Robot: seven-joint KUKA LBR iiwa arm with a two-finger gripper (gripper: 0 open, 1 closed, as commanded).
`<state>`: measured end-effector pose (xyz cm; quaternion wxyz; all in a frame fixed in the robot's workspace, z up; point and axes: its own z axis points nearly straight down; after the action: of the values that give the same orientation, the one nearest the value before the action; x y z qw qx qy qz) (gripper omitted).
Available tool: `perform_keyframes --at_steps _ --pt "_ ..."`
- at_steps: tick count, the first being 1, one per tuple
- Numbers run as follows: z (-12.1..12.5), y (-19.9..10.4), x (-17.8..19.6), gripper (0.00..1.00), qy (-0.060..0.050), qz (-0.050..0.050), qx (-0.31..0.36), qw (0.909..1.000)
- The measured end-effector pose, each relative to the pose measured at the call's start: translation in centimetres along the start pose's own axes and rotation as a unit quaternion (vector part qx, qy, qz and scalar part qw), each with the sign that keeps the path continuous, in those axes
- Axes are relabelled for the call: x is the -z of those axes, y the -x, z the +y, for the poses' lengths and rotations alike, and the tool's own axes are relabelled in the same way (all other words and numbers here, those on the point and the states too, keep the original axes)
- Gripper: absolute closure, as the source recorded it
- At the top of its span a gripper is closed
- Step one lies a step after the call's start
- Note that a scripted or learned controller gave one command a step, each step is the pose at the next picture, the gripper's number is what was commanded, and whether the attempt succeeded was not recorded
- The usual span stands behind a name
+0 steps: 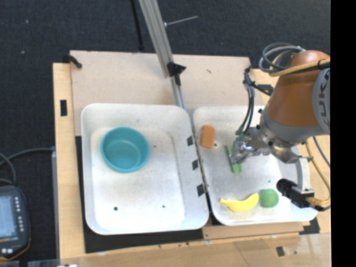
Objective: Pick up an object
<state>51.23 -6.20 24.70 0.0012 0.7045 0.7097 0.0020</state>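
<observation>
The arm (pixel 295 96) reached in over the right bin (pixel 222 118), and the jaws (pixel 240 152) stood low over a small green stick (pixel 234 161) lying on the bin floor, so by my reading the step in hand was the closing-in on that stick, just before or at the grasp. The stick lay directly beneath the jaws, its upper end hidden under the metal fingers and its lower end poking out toward the near side; it seemed to sit in line with them rather than off to one side, though whether it sat between the fingers or merely under them could not be made out. How wide the jaws stood could not be told either, since the wrist covered them from above. The next move, as I judged it, called for a firm close on the stick and then a straight lift to prove the hold. Other candidates were in the same bin: an orange block (pixel 208 136) just to the left near the dividing wall, and a banana (pixel 240 203) touching a green ball (pixel 269 198) along the near edge. The left bin (pixel 139 204) held a blue bowl (pixel 125 149), well apart from the arm
</observation>
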Motion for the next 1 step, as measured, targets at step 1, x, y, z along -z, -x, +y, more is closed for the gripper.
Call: perform_keyframes --at_steps 1 --pt "-0.67 -4.87 0.39 1.00 -0.001 0.000 0.001 1.0000"
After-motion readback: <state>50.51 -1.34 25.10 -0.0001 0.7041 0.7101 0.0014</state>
